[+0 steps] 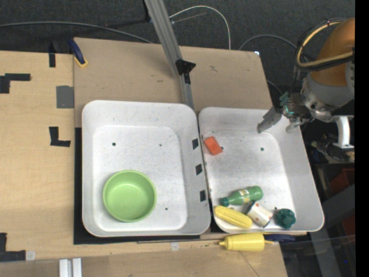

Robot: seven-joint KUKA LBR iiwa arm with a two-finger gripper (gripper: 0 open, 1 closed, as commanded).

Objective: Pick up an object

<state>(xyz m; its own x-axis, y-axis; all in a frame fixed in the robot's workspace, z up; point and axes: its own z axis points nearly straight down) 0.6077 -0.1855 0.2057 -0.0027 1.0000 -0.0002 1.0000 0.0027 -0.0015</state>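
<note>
My gripper hangs over the far right corner of the right bin, its two fingers spread apart with nothing between them. An orange block lies at the bin's left side, well left of the gripper. At the bin's near end sit a green bottle, a yellow corn cob, a small white cylinder and a dark green object. A green bowl rests in the left bin.
A yellow bottle lies on the bench just outside the right bin's near rim. A slanted metal pole stands behind the bins where they meet. Cables run along the back. Black clips sit on the divide between the bins.
</note>
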